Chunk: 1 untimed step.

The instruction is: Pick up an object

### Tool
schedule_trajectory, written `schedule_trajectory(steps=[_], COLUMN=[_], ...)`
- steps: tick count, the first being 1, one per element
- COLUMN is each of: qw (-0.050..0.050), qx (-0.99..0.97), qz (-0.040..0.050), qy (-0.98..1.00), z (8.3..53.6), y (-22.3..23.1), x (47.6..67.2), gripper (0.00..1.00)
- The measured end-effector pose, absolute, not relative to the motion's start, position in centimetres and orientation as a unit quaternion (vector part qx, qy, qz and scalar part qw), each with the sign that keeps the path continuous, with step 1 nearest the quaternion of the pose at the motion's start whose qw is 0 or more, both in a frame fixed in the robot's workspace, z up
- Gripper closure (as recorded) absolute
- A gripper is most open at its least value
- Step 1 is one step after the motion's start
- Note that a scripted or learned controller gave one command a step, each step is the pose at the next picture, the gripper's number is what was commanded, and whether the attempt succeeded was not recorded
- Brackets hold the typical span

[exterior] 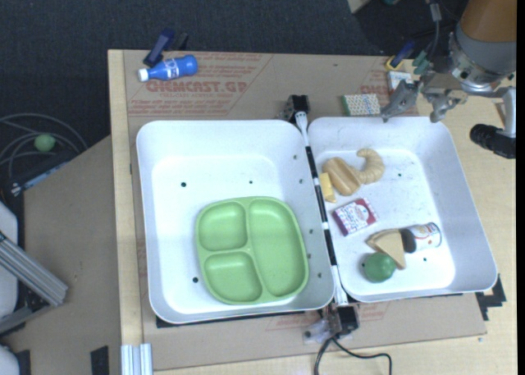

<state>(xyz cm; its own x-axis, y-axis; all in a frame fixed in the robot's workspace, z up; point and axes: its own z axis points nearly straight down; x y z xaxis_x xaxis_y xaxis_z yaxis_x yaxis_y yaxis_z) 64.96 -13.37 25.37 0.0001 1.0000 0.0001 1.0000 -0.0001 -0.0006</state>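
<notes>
The right bin [443, 170] holds a tan croissant [368, 164], a tan bread-like piece [342, 177] with a small yellow item [327, 188] beside it, a red-and-white packet [353, 217], a tan wedge [389, 244], a small white bottle [426, 235] and a green ball [378, 267]. My gripper [420, 102] hangs over the right bin's far edge, above and right of the croissant. Its two fingers are spread apart with nothing between them.
The left bin [168, 201] holds a green divided plate [249, 249]. On the bench behind the bins lie a blue-and-white bottle [168, 67] and a small patterned card [362, 104]. Cables and a green ball [44, 143] lie on the floor at left.
</notes>
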Motion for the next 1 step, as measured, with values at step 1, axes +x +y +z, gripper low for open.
schedule_trajectory(steps=[1], qw=[0.001], qx=[-0.707], qz=[0.0008], qy=[-0.707], z=[16.77], y=[-13.81], x=[62.65], gripper=[0.00])
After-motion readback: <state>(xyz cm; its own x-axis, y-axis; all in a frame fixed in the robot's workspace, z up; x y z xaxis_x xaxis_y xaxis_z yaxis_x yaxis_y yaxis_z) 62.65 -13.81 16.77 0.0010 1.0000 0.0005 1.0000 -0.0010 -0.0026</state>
